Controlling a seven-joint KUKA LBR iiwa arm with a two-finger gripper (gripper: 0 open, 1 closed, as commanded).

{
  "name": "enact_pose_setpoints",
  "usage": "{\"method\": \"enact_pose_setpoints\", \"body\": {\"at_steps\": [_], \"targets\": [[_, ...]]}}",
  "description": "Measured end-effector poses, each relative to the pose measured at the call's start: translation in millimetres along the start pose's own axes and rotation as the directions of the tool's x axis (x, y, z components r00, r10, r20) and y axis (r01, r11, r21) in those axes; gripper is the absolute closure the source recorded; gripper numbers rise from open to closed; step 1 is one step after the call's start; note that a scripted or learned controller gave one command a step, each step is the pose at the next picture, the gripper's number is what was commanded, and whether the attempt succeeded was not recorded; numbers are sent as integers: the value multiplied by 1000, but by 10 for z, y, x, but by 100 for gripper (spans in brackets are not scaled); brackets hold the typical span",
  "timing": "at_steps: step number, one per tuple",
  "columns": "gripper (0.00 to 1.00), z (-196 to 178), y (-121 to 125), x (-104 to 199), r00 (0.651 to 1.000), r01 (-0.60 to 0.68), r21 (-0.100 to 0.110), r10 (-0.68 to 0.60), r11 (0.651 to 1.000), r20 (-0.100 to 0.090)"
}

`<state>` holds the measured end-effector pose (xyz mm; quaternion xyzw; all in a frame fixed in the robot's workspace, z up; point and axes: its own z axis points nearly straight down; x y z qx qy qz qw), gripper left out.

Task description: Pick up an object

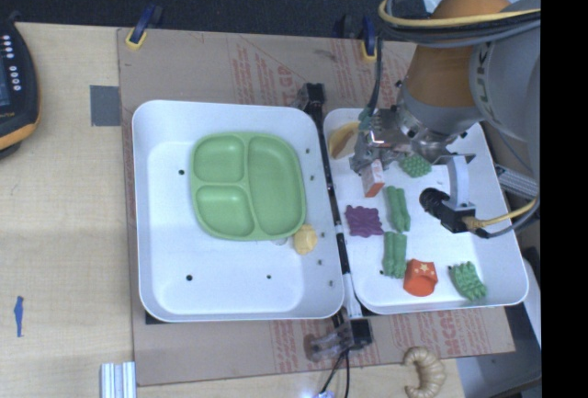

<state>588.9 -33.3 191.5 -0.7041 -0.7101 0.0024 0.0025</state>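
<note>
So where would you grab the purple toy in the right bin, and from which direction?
Take the purple toy from straight above, closing across its shorter, top-to-bottom span. It lies flat and lumpy, with bare bin floor above and below it. A long green piece sits close on its right, so closing left-to-right would probably crowd a finger.

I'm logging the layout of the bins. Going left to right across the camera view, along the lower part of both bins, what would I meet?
Green divided plate → small yellow piece → purple toy → red toy → green bumpy toy.
</note>
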Motion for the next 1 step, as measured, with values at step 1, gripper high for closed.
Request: {"method": "enact_pose_setpoints", "body": {"at_steps": [1], "targets": [[100, 2, -112, -3, 1000, -5, 1, 5, 1000, 1]]}}
